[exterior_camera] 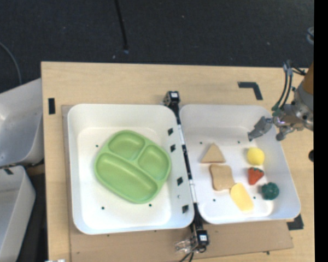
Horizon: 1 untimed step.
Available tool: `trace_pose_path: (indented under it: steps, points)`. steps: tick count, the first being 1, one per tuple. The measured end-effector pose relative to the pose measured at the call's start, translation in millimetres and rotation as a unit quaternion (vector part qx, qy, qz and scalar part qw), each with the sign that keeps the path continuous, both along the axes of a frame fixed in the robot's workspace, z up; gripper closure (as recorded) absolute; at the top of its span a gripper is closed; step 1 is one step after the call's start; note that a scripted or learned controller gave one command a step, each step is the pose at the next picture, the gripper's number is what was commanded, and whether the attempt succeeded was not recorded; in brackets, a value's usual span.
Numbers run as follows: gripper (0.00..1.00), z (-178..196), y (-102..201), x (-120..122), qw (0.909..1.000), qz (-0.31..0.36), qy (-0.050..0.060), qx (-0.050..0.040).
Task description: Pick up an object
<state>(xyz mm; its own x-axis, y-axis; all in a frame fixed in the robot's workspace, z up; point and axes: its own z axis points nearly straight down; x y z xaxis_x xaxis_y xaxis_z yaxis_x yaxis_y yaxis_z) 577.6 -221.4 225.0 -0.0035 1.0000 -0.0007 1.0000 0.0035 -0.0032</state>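
Note:
The right bin (218,119) holds several toy foods: a tan wedge (212,154), a toast slice (222,177), a round yellow fruit (255,156), a red strawberry (255,175), a dark green piece (269,190) and a long yellow piece (241,196). My gripper (269,132) hangs over the bin's far right corner, just above and behind the round yellow fruit. Its fingers are spread open with nothing between them.
A green divided plate (132,166) lies in the left bin (76,146). A ridge with black clips (181,157) separates the two bins. Cables (287,86) trail from the arm at the right edge. A white box (11,124) stands off the bench's left side.

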Motion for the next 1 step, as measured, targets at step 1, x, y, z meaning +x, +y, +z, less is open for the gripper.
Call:
trace_pose_path:
  steps: [1]
  points:
    - [0.0, -47.2, 0.2, -9.3, 1.0, -0.002, 0.0, -0.0002]
